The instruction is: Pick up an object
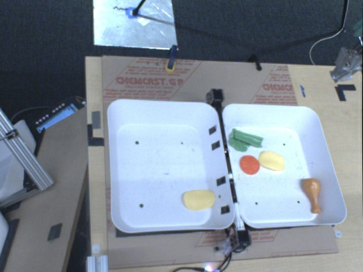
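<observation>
Overhead, camera view: the gripper (346, 62) sits at the far right edge, beyond the back corner of the right bin (328, 152), over bare bench; whether it is open or closed cannot be told, and nothing is seen in it. Well apart from it, the right bin contains a green piece (245, 139), red disc (249, 164), yellow lump (271, 160) and orange drumstick (311, 192). The left bin (122, 152) contains a yellow oval (198, 199) near its front right corner.

Left bin (142, 118) mostly open floor
</observation>
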Motion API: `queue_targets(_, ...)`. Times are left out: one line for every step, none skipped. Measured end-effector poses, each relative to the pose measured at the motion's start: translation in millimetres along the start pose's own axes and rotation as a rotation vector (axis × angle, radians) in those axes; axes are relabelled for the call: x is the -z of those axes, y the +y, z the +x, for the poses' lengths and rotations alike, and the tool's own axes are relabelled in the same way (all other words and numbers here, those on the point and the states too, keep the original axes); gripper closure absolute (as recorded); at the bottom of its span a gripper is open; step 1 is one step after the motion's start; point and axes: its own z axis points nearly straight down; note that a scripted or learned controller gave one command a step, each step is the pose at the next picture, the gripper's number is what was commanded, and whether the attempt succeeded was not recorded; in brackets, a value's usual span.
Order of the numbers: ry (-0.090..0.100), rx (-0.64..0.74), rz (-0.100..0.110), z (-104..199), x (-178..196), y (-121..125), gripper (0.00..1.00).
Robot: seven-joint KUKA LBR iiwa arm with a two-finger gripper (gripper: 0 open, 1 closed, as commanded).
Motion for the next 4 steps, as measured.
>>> queue_targets(0.002,0.002,0.003,23.7,49.5,33.5,1.00)
queue_targets(-0.002,-0.013,0.010,-67.8,46.7,8.1,1.00)
queue_targets(0.001,0.000,0.009,-63.3,46.3,22.9,1.00)
queue_targets(0.001,0.000,0.009,-61.9,46.1,39.5,1.00)
